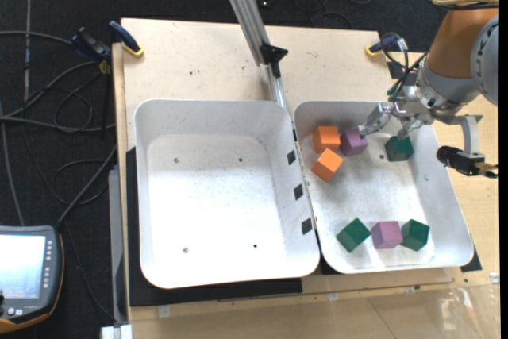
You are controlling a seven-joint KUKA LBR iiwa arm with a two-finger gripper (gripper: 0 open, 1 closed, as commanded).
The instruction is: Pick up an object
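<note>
- Arm [464, 36] enters from the right; orange band above the wrist sits over the far right corner of the right bin [444, 194].
- Gripper [394, 125] hangs low over the far end of the right bin. Fingers look spread, one toward the purple cube [353, 141], the other above the dark green cube [399, 148]. Nothing is seen between them.
- The dark green cube lies just below the gripper, near the bin's far right wall; whether a finger touches it cannot be told.
- The purple cube touches an orange cube [325, 136] on its left; a second orange cube [327, 163] sits tilted just in front of these.
- Near edge of the right bin: a row of green cube [353, 234], pale purple cube [386, 233] and green cube [415, 233], close together.
- Left bin [159, 171] is beside the right one, their walls meeting at the middle.
- A metal pole [242, 0] slants across the bench [198, 59] from the top.
</note>
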